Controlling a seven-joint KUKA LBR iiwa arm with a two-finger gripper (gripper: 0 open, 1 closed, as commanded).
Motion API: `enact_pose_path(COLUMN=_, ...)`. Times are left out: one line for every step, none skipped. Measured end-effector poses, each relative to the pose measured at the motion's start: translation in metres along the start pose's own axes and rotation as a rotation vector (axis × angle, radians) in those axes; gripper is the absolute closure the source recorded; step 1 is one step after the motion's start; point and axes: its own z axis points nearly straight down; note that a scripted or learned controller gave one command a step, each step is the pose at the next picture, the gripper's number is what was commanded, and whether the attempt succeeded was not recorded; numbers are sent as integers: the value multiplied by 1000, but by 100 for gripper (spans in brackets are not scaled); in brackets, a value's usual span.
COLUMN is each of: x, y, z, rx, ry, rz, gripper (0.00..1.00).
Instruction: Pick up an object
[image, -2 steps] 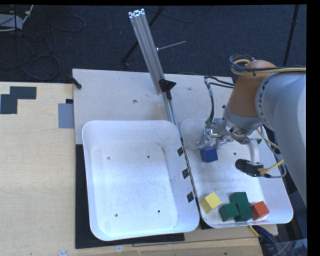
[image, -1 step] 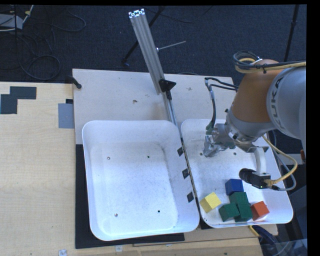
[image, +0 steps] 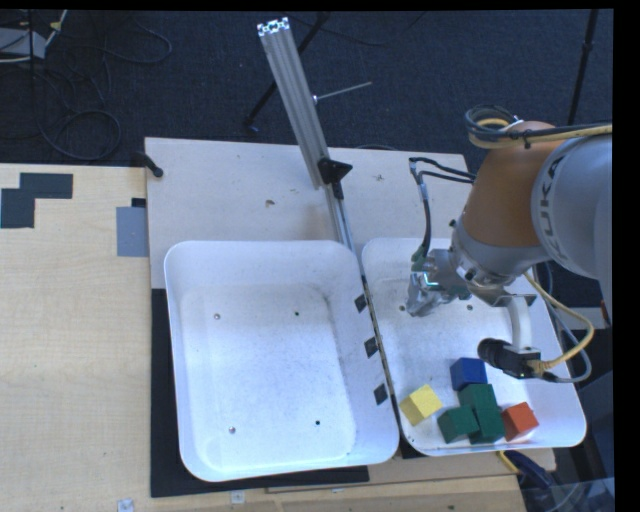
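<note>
- Camera view, fixed above the bench: two shallow white plastic bins sit side by side; the left bin (image: 200, 300) holds no blocks, the right bin (image: 395, 262) holds all of them.
- The two-finger gripper (image: 425, 292) on the grey arm with the orange band (image: 510, 200) hangs over the middle of the right bin, toward its left wall. Nothing shows between its fingers; whether they are spread or pressed together cannot be told at this size.
- Candidate objects cluster at the near right corner of the right bin: a small yellow block (image: 421, 403), a blue block (image: 468, 373), two dark green blocks (image: 472, 414) touching each other, and an orange-red block (image: 519, 420) against the near rim.
- The yellow block stands a little apart from the rest, toward the bin's left wall.
- Judgement: the blocks look rigid, light and smooth-faced, not fragile. The yellow block offers the clearest grasp; take it across two opposite flat faces.
- Risk: the crowded blocks leave little finger room and may be nudged.
</note>
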Motion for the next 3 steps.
enact_pose_path(x=-89, y=-17, z=-37, rx=-4, ry=-5, rz=10, gripper=0)
enact_pose_path(x=-103, y=-59, z=62, rx=8, ry=1, rz=5, gripper=0)
enact_pose_path(x=-95, y=-79, z=100, rx=-6, ry=-1, rz=4, gripper=0)
